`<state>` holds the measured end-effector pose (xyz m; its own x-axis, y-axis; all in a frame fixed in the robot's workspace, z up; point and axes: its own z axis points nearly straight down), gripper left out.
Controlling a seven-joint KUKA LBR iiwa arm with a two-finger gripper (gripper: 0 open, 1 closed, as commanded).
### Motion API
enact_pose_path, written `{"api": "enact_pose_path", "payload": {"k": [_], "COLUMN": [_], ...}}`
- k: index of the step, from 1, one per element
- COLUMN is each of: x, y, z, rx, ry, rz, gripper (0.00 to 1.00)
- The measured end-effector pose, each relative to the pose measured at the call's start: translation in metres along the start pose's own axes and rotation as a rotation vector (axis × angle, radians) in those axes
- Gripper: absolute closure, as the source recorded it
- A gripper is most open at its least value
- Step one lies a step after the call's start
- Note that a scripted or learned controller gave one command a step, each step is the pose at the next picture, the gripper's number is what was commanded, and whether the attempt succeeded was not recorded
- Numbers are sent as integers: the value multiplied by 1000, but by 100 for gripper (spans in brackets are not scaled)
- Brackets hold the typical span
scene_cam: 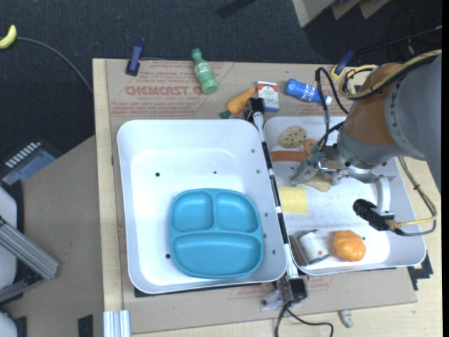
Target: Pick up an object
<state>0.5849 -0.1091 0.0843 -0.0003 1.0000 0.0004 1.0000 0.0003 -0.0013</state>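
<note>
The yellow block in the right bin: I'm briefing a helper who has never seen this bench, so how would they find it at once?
Start at the right bin, the one the arm reaches into. Along its left wall, about halfway down, lies the yellow block, flat and squarish. Its neighbours differ: the orange fruit is round and the metal can is shiny, both nearer the front.

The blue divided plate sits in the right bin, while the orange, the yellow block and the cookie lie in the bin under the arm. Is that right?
Not quite. The camera view shows the blue divided plate in the left bin, not the right one. The rest holds: the orange, the yellow block and the cookie lie in the right bin, under the arm.
</note>
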Motion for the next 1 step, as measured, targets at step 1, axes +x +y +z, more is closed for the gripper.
{"api": "enact_pose_path", "payload": {"k": [1], "x": [2], "y": [33], "z": [-1], "rx": [-3], "ry": [-1], "rz": [-1], "gripper": [0]}}
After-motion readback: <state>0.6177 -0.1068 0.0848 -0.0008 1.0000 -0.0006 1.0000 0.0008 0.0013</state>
